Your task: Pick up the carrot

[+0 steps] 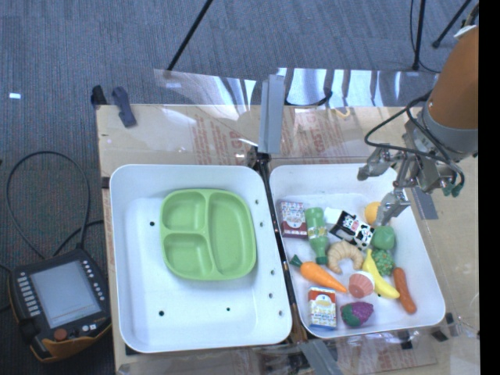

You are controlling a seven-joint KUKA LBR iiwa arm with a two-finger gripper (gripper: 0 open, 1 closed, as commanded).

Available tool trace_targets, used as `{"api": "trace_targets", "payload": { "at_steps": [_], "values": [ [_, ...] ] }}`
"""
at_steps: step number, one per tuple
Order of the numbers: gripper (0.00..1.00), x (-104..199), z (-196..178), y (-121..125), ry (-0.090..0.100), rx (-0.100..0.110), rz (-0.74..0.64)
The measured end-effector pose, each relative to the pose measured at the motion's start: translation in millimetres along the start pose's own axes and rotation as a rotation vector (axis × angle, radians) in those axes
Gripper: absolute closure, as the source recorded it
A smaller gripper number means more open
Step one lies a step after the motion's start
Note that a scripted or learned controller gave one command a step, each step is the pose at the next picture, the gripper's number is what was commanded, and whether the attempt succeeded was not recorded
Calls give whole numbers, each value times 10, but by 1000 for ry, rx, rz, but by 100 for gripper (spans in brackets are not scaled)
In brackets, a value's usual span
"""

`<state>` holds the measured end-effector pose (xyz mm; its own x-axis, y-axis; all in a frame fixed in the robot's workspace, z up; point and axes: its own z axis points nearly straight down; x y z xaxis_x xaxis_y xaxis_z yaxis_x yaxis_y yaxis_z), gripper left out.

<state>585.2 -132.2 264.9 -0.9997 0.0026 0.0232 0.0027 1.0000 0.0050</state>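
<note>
The room floor (70, 45) is dark grey carpet, with thin black stand legs (195, 26) slanting across it and a teach pendant (58, 299) lying at the lower left with its cable looped beside it. On that floor stands my worktop (187, 131), pale wood with a clear sheet along its far edge.

Two white bins sit side by side on it. The left bin (141, 303) holds one green divided plate (208, 233). The right bin (301, 180) holds the toy food.

My arm (461, 84) comes in from the right, and my jaws (393, 207) hang over the far right part of the right bin, next to a yellow piece (373, 211). I cannot tell whether they are parted or closed, and nothing shows between them.

I count two carrots. One carrot (319, 273) lies in the middle of the right bin, well apart from my jaws, toward the near left, its green top pointing left. The second carrot (404, 289) lies near the bin's right wall, nearer the front than my jaws.

Around them: one green bottle (316, 233), one red carton (292, 218), one croissant (346, 254), one cow-print box (353, 228), one banana (380, 280), one purple piece (356, 313).
</note>
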Motion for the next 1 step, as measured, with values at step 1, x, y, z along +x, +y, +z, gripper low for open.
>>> {"api": "trace_targets", "payload": {
  "at_steps": [1],
  "values": [
    [0, -27, -138, 0, -24, 5, -1]
  ]
}}
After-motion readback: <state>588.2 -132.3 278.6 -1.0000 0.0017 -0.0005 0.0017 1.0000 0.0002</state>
